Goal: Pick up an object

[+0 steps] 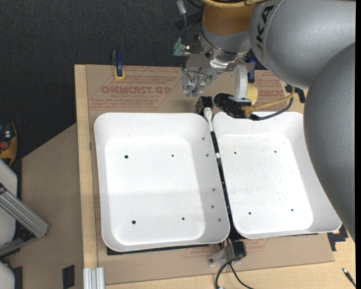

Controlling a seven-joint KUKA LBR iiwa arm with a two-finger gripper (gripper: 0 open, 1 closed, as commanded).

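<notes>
The grey arm (316, 51) reaches in from the right with its orange band (225, 17) at the top edge, and the gripper (194, 86) hangs above the brown board (146, 84) just behind the gap between the two white bins; whether it is spread or closed I cannot tell, and nothing can be seen in its grasp. The left bin (104, 169) and the right bin (307, 169) show bare white floors with small dark dots, and no object to pick up can be made out in them. A blue and yellow clamp (118, 65) sits at the board's far left edge
</notes>
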